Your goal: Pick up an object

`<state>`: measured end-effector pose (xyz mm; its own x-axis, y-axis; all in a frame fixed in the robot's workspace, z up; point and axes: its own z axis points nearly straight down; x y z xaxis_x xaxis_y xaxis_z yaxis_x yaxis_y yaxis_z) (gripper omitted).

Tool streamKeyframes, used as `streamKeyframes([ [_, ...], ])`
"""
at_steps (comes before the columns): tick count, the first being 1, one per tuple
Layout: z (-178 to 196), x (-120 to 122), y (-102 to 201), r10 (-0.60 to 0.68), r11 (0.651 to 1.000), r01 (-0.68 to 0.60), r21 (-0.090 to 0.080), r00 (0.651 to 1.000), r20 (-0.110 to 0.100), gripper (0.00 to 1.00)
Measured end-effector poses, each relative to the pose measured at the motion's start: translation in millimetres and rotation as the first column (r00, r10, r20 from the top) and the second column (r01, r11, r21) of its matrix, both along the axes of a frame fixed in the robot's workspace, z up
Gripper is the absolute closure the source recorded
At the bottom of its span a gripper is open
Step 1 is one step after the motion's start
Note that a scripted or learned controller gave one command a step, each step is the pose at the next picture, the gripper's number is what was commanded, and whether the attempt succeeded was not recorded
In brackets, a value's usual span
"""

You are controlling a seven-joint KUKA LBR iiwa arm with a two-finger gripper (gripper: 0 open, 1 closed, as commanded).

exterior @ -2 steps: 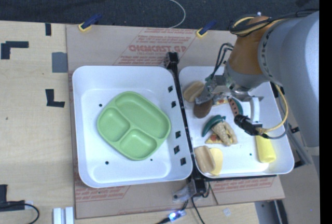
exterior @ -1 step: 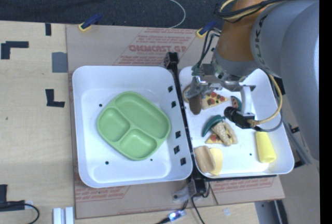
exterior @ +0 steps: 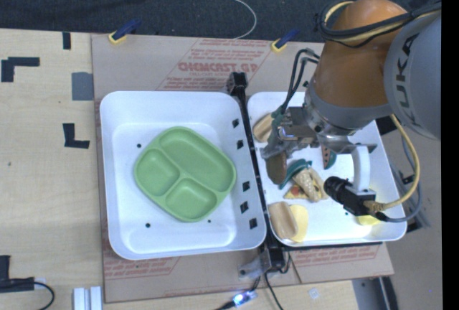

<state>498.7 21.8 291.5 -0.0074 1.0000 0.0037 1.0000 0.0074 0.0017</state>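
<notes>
Half right bin (exterior: 387, 231) hidden under arm (exterior: 358, 64); gripper (exterior: 276, 158) state unreadable.

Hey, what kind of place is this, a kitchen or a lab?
Likely a robot lab bench: a grey and orange arm over two shallow white bins, clamped cardboard sheet, loose cables.
</notes>
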Motion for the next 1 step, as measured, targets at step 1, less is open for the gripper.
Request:
streamKeyframes([
  [1, 14.9, -15.9, 48.2, 0.0, 1.0, -0.001, -0.002, 1.0, -0.002, 1.0],
])
